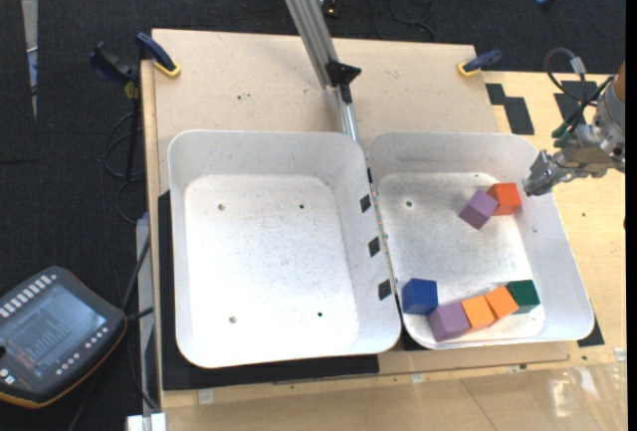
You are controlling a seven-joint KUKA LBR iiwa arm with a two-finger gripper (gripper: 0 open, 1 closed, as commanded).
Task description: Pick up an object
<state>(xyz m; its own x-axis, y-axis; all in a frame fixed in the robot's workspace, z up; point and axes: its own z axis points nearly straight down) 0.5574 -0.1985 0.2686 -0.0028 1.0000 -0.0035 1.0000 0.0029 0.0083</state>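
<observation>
The right bin (438, 160) holds several small blocks. A purple block (479, 209) and an orange block (506, 197) sit touching near its upper right. Along the front lie a blue block (419, 296), a second purple block (448, 320), a second orange block (479, 310) and a green block (522, 296). My gripper (542, 178) hangs at the bin's right rim, just right of the upper orange block, with nothing seen between its fingers.
The left bin (199, 170) stands beside the right one. A metal pole (304, 6) slants down to the seam between the bins. Clamps (159, 56) (479, 63) grip the board's back corners. A teach pendant (50, 334) lies at the lower left.
</observation>
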